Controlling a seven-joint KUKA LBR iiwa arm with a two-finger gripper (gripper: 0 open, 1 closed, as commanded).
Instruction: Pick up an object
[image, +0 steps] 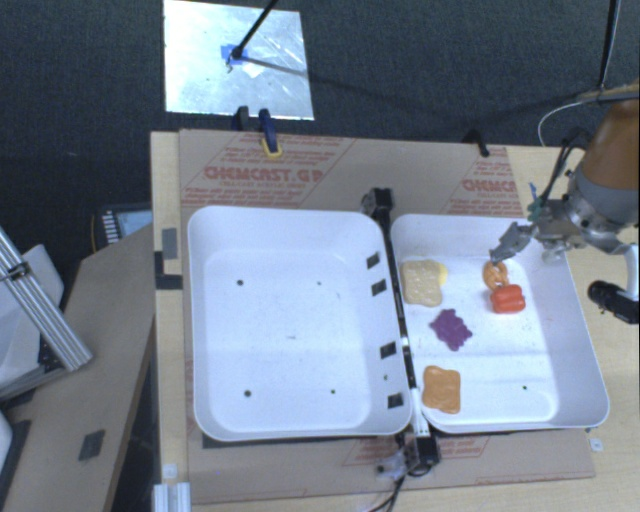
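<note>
The right bin (570, 350) holds several small objects: a pale yellow piece (423, 281), a purple piece (451, 328), an orange-yellow piece (442, 389), a red-orange block (508, 299) and a small orange piece (494, 274) touching it. My gripper (507, 245) hangs over the bin's far right part, just above and behind the small orange piece, with nothing seen between its fingers. Its tip is small in the camera view.
The left bin (290, 320) lies beside the right one, joined at a black-clipped divider (390, 300). A cardboard sheet (300, 165) underlies both bins. A foil square (238, 62) sits behind. Cables loop near the arm (610, 175) at right.
</note>
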